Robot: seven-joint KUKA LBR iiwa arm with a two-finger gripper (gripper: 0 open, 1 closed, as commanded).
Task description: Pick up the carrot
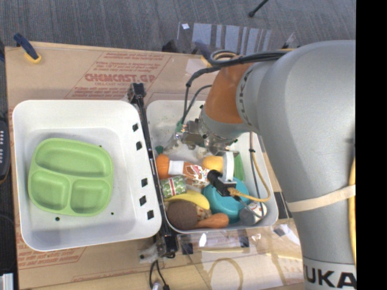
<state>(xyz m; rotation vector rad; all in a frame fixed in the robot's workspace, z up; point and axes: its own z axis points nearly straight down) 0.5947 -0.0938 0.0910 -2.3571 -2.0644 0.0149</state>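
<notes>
The carrot (213,221) is a short orange piece lying along the front wall of the right bin (158,121), beside a brown rounded object (182,213). My gripper (193,139) hangs over the middle of that bin, well behind the carrot and apart from it, with the orange wrist band (224,98) above it. The grey arm covers the right side of the bin.
The right bin is crowded: a bottle with an orange end (178,169), a yellow fruit (211,162), a banana (195,199), a teal cup (225,199) and a green packet (172,186). A green divided plate (71,175) lies in the left bin (24,125).
</notes>
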